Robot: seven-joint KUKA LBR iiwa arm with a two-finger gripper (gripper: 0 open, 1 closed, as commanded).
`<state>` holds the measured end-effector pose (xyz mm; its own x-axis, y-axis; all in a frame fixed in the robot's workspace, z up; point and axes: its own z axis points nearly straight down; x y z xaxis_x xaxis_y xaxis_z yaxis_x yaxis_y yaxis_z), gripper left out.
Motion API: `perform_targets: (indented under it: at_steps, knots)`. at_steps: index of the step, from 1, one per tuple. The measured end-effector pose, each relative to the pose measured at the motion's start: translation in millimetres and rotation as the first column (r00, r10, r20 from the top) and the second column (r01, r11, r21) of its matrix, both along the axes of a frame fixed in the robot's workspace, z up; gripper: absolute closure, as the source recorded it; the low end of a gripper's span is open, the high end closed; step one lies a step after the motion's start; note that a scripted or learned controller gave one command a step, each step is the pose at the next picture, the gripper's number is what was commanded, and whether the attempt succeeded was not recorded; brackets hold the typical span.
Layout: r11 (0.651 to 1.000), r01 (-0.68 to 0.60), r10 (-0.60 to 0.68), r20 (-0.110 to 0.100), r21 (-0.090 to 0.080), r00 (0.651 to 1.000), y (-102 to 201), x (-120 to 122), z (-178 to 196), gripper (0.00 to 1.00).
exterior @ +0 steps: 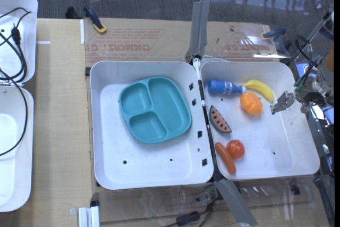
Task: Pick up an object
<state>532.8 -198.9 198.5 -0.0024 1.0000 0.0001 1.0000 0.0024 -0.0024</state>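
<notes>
The right bin (pixel 276 159) holds a blue bottle (pixel 223 87), a yellow banana (pixel 259 88), an orange (pixel 252 103), a watermelon slice (pixel 219 119), a red tomato (pixel 235 149) and an orange sausage-shaped piece (pixel 225 158). My gripper (pixel 284 102) hangs over the right side of this bin, to the right of the orange and apart from it. Nothing shows between its fingers.
The left bin (pixel 106 157) holds a teal divided plate (pixel 154 109). A grey divider post (pixel 199 29) rises behind the seam between the bins. Blue clamps (pixel 94 19) sit on the cardboard behind. Cables and a white tray (pixel 16 61) lie at far left.
</notes>
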Motion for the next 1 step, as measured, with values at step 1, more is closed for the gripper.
perform_targets:
  at_steps: [1]
  knots:
    - [1.0,0.0,0.0,0.001,-0.001,1.0,28.7,51.5,-35.8,0.0]
